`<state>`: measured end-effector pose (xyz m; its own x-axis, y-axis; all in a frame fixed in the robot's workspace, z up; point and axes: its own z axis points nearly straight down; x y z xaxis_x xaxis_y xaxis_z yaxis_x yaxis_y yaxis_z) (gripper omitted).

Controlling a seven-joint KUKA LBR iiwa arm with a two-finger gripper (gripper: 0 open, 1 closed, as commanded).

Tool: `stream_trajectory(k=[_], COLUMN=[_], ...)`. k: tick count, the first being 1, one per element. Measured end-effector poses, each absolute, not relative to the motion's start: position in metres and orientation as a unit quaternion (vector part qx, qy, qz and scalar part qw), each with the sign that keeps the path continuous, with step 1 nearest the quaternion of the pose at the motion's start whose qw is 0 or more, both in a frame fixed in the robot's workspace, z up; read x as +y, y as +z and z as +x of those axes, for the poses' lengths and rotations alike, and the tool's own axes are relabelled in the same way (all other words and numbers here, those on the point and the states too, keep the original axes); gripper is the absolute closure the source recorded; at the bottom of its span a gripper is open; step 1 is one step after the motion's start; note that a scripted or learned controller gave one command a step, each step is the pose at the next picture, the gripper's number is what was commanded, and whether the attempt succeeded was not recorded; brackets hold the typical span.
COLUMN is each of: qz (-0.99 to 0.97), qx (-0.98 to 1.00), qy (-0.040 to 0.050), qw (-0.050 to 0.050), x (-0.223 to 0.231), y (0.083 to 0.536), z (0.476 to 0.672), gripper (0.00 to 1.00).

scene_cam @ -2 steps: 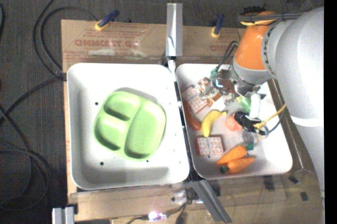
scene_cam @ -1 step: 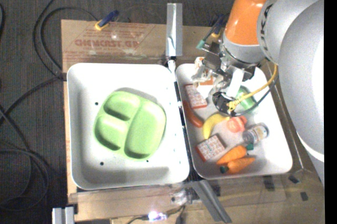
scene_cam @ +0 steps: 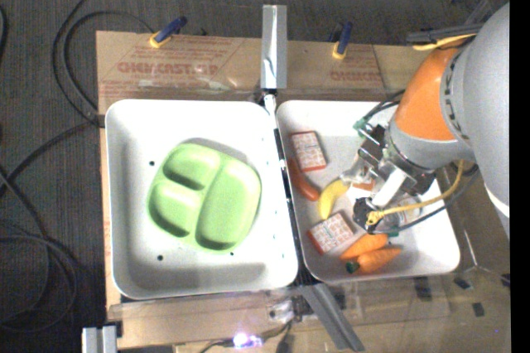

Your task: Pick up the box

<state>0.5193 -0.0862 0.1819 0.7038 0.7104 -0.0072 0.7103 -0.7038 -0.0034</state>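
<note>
From the camera view, you see the gripper [scene_cam: 362, 195] low over the right bin [scene_cam: 439, 256], reaching in from the right; you cannot tell how its jaws stand. There are two boxes in that bin. One box [scene_cam: 332, 233] lies just below and left of the gripper, next to the carrots [scene_cam: 372, 253]. The other box [scene_cam: 307, 150] sits up and left, well apart from the gripper. A banana [scene_cam: 332, 197] and a sausage [scene_cam: 302, 184] lie between them. The left bin [scene_cam: 124, 136] carries a green divided plate [scene_cam: 205, 195].
</note>
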Motion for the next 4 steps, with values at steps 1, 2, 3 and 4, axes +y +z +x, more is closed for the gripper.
stream_trajectory(k=[1,2,3,4], qz=[-0.923,-0.89,-0.852,-0.918], qx=[-0.385,-0.456,-0.524,-0.396], qy=[0.0037,-0.0031,-0.0026,0.0153], qw=[0.0,-0.002,-0.005,0.023], x=[-0.086,-0.159,-0.151,-0.167], y=[0.182,0.089,0.089,0.09], z=[0.52,0.486,0.592,0.665], gripper=[0.0,0.0,0.0,0.0])
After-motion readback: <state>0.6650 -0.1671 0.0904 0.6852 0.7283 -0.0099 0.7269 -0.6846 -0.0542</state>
